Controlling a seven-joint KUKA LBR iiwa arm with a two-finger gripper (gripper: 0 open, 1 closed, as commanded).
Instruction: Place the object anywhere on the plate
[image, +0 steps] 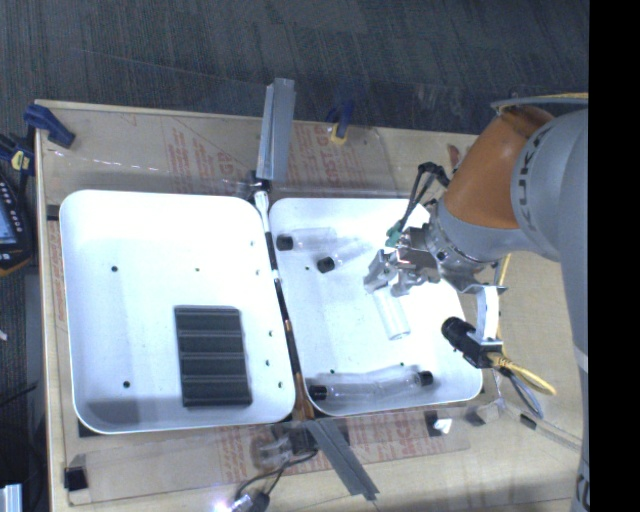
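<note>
Camera view looks down on both bins, and the gripper (392, 274) hangs over the right bin (340, 320), in the half nearer to the arm. Whether the gripper is open or closed I cannot tell, because its tip is a blur of metal and glare. A short clear tube (396, 318) begins directly under the gripper and runs toward the bottom edge of the view. It is probably the object of the task, but I cannot say whether it is gripped or only lies on the bin floor below the tool. The plate (211, 356), a black ribbed rectangle, lies in the left bin (130, 250), well apart from the gripper, far to the view's left of it and somewhat lower in the view. I judge that the step in hand is to secure the tube. To do it well the tool should take it near its middle, so that it does not swing, and lift it plainly free before any sideways travel. Between the gripper and the plate stand the rims where the two bins meet (278, 300), so the carry must pass above them. A long clear tube with black caps (370, 381) lies below the gripper by the near wall. One more clear tube (315, 240) and a small black cap (325, 264) lie to the view's left of the gripper, where a low path could knock them.
</note>
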